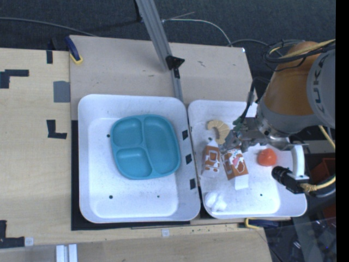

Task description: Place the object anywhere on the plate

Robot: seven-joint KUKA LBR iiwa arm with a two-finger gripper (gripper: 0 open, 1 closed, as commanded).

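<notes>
**Plate in the left bin, objects in the right**

Here, from the overhead camera, the plate (145, 147) is a teal, rounded-square dish split into three compartments, lying flat in the left white bin (95, 201), a little above and right of that bin's middle. Its compartments hold nothing.

The loose objects all lie in the right white bin (289, 203), apart from the plate and separated from it by the two bins' adjoining walls. There are two brown-and-white packets: a smaller one (211, 160) near the bin's left wall and a longer one (235, 167) just beside it, tilted. A tan, curved, croissant-shaped piece (219, 128) lies above them, an orange round object (267, 157) lies to their right, and a small white lump (216, 201) sits near the bin's lower left corner.

The arm (297, 91), grey with an orange band, comes in from the right over the right bin. The gripper (235, 139) is low over the bin, between the croissant-shaped piece and the packets, very near the longer packet's upper end. How far it is open, and whether it holds anything, cannot be told.

A metal pole (154, 26) crosses the desk (32, 146) above the bins.
</notes>
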